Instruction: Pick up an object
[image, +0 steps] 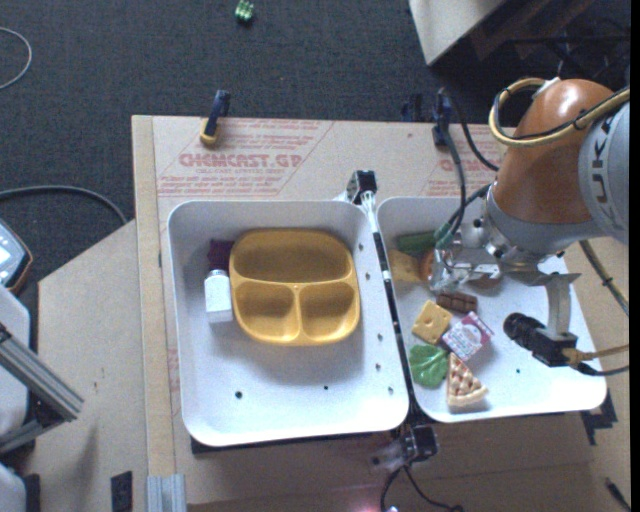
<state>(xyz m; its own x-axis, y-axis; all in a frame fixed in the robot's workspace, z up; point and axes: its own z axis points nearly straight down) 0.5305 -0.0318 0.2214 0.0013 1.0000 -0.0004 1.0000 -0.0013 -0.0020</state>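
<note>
2 shallow white bins sit side by side on a printed board. The left bin carries a yellow 3-compartment plate with a small white bottle touching its left edge. The right bin carries the candidate objects. The gripper hangs low over this bin's far-left quarter, and whether it is open or closed cannot be told.

A brown bar lies just beside the gripper on its near side and is probably the target. A yellow cheese square, a pink-and-white packet, a green leaf and a pizza slice crowd toward the near-left corner.

For a clean pick, the gripper should centre over the bar and close across its short width. It should stay clear of the cheese square and the packet, both close by.

Writing: the board shows red print reading roughly "CHEMCAST GP" beyond the left bin, repeated but unreadable beyond the right bin. No label on the objects can be read.
</note>
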